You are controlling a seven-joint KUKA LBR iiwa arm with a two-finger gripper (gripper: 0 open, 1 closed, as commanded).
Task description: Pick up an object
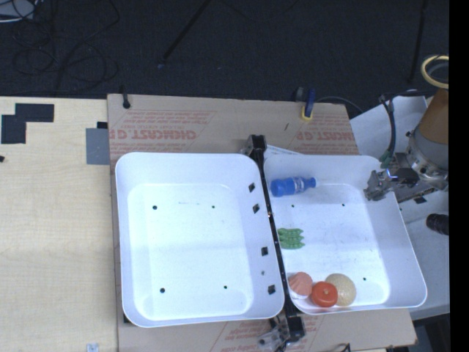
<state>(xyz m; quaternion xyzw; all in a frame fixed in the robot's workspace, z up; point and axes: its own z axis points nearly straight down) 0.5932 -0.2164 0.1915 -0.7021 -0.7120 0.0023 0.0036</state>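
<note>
Blue plastic bottle [292,186] lies loose on slick white bin [381,229], so from the rim my gripper [377,184], grip unreadable, may nudge it rolling.

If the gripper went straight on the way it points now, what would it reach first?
The gripper sits at the right bin's far right rim, pointing left. Straight on, it likely crosses bare floor toward the blue bottle first, though height above the bin is unclear.
</note>
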